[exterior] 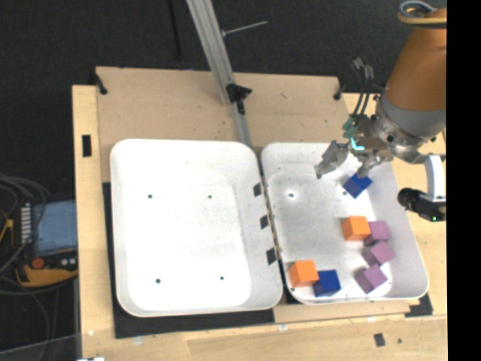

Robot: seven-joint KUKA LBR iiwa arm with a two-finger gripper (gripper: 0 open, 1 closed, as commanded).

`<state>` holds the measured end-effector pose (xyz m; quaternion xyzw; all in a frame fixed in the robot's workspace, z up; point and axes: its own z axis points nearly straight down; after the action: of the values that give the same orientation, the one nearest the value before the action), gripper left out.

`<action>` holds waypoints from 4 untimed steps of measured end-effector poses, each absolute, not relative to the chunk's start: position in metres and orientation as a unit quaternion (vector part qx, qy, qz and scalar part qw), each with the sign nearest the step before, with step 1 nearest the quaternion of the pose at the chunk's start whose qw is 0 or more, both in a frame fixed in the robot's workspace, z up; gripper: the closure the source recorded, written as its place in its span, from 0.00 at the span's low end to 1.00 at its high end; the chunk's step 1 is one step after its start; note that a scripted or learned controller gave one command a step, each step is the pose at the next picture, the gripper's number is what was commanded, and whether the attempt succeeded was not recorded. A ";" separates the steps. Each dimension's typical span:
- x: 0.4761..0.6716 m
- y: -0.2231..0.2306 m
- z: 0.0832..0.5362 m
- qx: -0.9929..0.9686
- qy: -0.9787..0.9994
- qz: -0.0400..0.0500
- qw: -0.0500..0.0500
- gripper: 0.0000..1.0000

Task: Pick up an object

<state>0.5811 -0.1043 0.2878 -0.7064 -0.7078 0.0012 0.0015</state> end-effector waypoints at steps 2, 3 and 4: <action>0.577 -0.104 0.247 -0.708 -0.706 0.002 0.001 0.00; 0.576 -0.111 0.203 -0.708 -0.706 0.002 0.001 0.00; 0.578 -0.120 0.143 -0.708 -0.706 0.002 0.002 0.00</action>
<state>0.5783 -0.1196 0.1434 -0.7079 -0.7063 0.0025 0.0015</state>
